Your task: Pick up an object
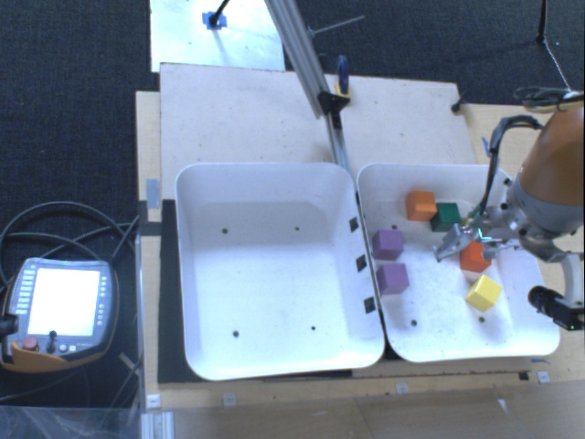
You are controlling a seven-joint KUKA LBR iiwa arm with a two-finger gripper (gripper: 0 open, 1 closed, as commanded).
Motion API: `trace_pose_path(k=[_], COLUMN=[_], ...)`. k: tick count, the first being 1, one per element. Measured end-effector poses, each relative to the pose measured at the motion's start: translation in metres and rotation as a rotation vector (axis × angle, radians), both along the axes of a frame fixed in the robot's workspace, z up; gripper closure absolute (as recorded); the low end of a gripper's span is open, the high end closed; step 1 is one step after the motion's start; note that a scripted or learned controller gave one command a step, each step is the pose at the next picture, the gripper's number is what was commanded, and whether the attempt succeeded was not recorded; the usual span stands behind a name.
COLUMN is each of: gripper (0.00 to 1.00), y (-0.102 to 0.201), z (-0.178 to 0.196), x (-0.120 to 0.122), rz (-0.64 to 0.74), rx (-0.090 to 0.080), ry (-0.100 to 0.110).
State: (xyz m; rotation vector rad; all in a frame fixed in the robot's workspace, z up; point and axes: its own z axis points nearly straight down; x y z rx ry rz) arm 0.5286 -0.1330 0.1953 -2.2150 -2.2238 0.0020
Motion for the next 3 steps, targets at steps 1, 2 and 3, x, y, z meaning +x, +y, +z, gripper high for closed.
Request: trace_pose_path(k=[1, 2, 3], gripper=[0.00, 0.00, 0.00], y=[0.000, 0.000, 0.000], z=[0.002, -0.061, -0.108], x=[0.001, 0.002, 0.002], rz=[-0.001, -0.002, -0.002], rx=[-0.001, 0.000, 0.000], ry=[-0.004, 0.002, 0.000])
